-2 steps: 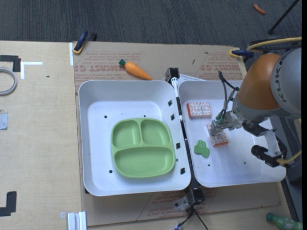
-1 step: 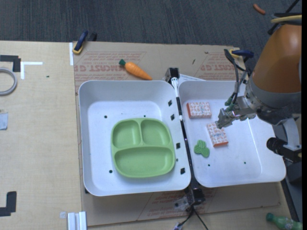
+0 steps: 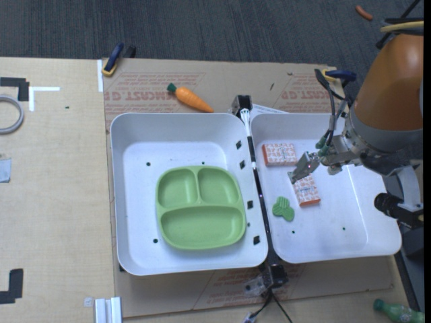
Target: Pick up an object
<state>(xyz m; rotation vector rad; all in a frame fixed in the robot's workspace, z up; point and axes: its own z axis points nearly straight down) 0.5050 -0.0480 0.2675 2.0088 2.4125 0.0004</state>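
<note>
Approach step: the claw [image 3: 304,167] hangs right of centre above a patterned block [image 3: 306,192]; its grip state I cannot tell. Next, a straight descent onto the block.

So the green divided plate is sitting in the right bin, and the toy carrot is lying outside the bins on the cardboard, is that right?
Not quite. The camera view shows the green divided plate in the left bin, not the right one. The right bin holds two small orange-and-white blocks and a small green piece. The rest stands: the toy carrot lies outside the bins on the cardboard.
</note>
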